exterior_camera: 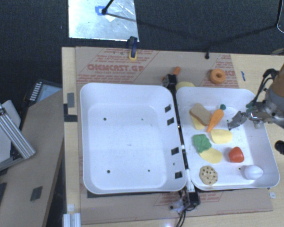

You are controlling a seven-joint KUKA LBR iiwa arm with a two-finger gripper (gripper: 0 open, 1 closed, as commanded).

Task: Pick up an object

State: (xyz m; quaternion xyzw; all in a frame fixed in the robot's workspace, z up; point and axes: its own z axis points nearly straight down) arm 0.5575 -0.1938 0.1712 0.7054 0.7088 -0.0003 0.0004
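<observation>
Two shallow white bins sit side by side on the counter. The left bin shows a bare white floor with a few small dark dots. The right bin holds all the toy food.

In the right bin, an orange carrot with a green top lies at a slant, its tip resting against a tan slice of bread. A pale yellow piece peeks out from under the bread. Just near of the carrot lies a yellow chunk, and to its left a green leafy piece. Another yellow piece touches the green one on its near side. A red piece sits to the right of that, a speckled cookie lies near the bin's front edge, and a white egg rests in the near right corner.

The arm reaches in from the right, and its claw hangs over the right part of the right bin, just right of the carrot and far of the red piece. Whether its fingers are spread or pressed together I cannot tell; nothing is visibly between them.

Beyond the bins, on the printed cardboard, an orange doughnut ring lies far of the right bin, and a pale yellow object sits at the bin's far left rim. A yellow and blue clamp stands at the counter's far edge.
</observation>
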